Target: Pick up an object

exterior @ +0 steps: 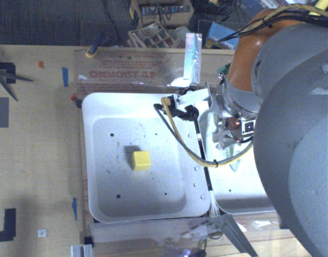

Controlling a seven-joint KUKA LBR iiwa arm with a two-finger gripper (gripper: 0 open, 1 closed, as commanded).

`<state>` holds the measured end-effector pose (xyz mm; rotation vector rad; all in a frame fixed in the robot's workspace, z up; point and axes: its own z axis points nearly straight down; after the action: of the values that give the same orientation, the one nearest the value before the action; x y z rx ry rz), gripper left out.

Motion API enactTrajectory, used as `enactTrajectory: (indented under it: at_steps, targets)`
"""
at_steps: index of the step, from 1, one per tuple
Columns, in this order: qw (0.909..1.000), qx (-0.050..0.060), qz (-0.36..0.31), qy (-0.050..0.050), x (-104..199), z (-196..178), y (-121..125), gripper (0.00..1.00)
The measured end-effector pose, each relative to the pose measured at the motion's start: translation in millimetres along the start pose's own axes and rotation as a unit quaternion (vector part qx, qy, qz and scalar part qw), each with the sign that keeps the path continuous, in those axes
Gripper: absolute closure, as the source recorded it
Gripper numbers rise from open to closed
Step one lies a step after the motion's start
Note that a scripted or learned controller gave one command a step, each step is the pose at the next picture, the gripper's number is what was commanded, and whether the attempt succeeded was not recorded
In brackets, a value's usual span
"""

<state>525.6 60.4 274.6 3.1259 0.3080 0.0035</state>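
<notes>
A small yellow cube [141, 160] lies on the floor of the left white bin [99, 111], a little left of its middle. My gripper [225, 137] hangs over the left part of the right bin [244, 202], just past the divider between the bins. It is well to the right of the cube and apart from it. The grey arm and orange wrist band cover most of the right bin. A yellow and black cable [180, 135] loops from the wrist over the left bin's right side.
A pale greenish shape [235, 165] shows under the gripper in the right bin; I cannot tell what it is. A cardboard box [124, 71] and an upright shiny pack [193, 58] stand behind the bins. Wooden bench lies to the left.
</notes>
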Motion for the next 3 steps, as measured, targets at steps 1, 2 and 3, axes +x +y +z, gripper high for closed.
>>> enactTrajectory:
  at_steps: [1,2,3]
  targets:
    - [1.0,0.0,0.002,0.001,0,-10,2,1.0]
    - [1.0,-0.001,0.004,0.001,1,-19,3,1.0]
    - [1.0,-0.002,0.007,0.002,1,-28,6,1.0]
